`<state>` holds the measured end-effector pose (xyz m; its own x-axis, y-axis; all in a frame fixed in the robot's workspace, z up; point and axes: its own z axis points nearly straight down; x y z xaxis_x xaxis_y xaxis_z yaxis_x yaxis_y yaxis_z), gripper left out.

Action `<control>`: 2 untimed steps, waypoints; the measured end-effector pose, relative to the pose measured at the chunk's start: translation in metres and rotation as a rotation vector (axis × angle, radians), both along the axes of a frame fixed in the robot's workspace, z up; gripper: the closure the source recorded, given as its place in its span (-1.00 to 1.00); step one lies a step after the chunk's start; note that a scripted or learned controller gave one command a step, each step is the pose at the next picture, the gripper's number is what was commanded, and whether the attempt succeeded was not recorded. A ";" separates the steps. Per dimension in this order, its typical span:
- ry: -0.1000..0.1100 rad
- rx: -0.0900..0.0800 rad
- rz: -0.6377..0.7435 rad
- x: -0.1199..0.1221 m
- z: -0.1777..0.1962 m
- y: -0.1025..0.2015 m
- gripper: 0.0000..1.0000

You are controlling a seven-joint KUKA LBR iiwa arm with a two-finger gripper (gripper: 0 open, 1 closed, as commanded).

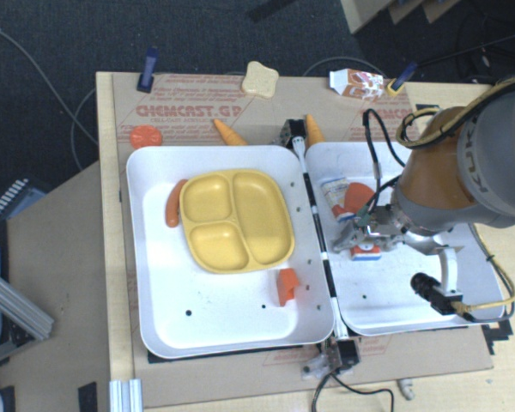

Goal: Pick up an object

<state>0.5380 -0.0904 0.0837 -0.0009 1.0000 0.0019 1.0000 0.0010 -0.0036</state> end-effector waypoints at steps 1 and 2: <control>-0.002 -0.001 -0.001 0.000 0.010 0.000 1.00; -0.006 -0.001 0.001 0.047 0.102 0.061 1.00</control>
